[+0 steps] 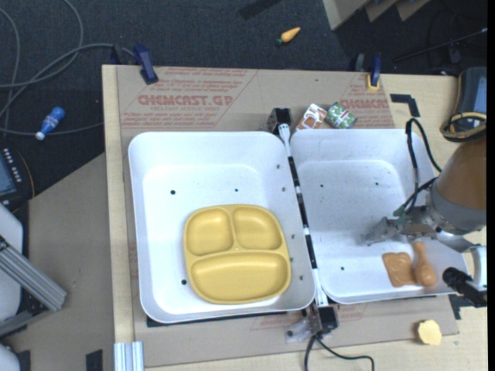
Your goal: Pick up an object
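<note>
Arm: you see it [464, 184] reach in from 3 o'clock, wrist bent down over the right bin [348, 157].
Gripper: yours [380, 234] sits low in that bin, pointing toward 9 o'clock; fingers apart, nothing between them.
Objects: a tan lump [397, 269] and a sausage-shaped piece [423, 265] lie at 5 o'clock of the gripper, near it.
Left bin: it [155, 161] holds a yellow divided plate [236, 253].
</note>
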Robot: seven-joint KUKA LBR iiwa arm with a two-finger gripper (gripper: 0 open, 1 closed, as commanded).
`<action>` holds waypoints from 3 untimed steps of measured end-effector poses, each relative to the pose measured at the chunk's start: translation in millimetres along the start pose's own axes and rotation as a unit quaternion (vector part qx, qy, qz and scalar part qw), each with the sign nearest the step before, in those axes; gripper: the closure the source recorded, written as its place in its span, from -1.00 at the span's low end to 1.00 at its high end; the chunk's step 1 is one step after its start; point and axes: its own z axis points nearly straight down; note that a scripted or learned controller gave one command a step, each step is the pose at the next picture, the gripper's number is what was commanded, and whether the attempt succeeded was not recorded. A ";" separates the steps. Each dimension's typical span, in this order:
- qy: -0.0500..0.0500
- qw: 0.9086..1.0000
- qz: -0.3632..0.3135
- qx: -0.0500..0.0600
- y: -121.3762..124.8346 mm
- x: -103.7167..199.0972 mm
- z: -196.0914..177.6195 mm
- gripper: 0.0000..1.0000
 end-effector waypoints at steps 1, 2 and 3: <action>-0.002 1.000 0.001 -0.003 -12.1 -24.9 -102.0 -1.00; 0.004 1.000 -0.002 0.001 -11.8 -13.7 12.9 -1.00; -0.003 1.000 -0.002 -0.008 -9.3 -7.9 -160.1 -1.00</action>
